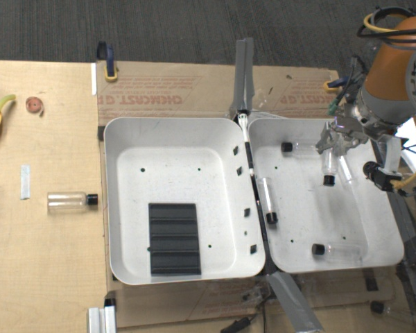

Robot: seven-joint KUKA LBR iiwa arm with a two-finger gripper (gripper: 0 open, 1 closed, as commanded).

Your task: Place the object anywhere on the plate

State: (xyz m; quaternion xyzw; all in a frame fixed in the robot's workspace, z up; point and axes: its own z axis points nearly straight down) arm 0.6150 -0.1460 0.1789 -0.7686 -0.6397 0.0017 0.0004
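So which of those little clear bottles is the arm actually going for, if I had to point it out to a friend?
Start at the right-hand white bin, where several clear bottles with black caps are. Look to its upper right, just under the orange-banded arm's tool. The bottle there hangs upright, cap downward, right at the tool, while its neighbours lie flat on the bin floor.

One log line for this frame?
hand: over right bin, shut on bottle | plate: left bin, bare | place: pending
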